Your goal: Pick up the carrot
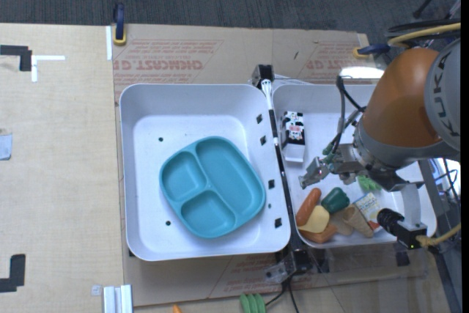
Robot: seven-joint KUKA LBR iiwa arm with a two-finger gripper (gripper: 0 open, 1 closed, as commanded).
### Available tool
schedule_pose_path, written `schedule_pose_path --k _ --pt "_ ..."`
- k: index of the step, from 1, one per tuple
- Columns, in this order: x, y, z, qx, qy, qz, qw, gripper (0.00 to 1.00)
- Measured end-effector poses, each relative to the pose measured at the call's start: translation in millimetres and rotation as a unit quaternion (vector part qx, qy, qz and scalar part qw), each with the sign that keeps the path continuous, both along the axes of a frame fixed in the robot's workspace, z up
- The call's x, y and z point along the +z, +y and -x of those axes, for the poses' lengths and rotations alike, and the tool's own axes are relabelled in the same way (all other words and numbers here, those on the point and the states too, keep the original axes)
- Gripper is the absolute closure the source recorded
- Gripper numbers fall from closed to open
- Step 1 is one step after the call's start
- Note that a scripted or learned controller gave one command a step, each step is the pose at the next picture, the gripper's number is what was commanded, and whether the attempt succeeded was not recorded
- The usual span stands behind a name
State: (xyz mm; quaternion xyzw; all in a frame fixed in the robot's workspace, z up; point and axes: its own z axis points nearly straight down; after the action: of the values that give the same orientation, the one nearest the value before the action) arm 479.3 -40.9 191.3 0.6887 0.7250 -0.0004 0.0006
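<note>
Orange and slim, the carrot (308, 206) lies slanted at the near left of the right-hand bin (316, 102), close against that bin's left wall, with nothing gripping it. Its lower end touches a yellow wedge-shaped piece (319, 219), and under that sits a rounded orange-brown piece (322, 234) right by the near rim. Just to the right of the carrot is a dark green toy vegetable (336, 199), and beyond that a tan, bread-like piece (357, 220) and a pale green bit (368, 185) farther right. My gripper (316, 172) hangs just above and beyond the carrot's upper tip, metal fingers pointing left and down toward it; from this slanted angle I honestly cannot tell whether they are spread or pressed together, and nothing shows between them. Farther back in the same bin stands a small black-and-white carton (294, 131) against the left wall. My orange band (399, 102) looms over the bin's right side. Across the divide, the left bin (139, 128) holds a teal divided plate (211, 185), sitting tilted in the middle, well apart from me. Both bins rest on brown cardboard (190, 59) over a light wooden bench (55, 157).
</note>
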Motion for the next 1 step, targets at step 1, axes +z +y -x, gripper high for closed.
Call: schedule_pose_path --k 1 --pt "0.0 0.0 0.0 0.000 0.000 0.0000 1.0000 0.00"
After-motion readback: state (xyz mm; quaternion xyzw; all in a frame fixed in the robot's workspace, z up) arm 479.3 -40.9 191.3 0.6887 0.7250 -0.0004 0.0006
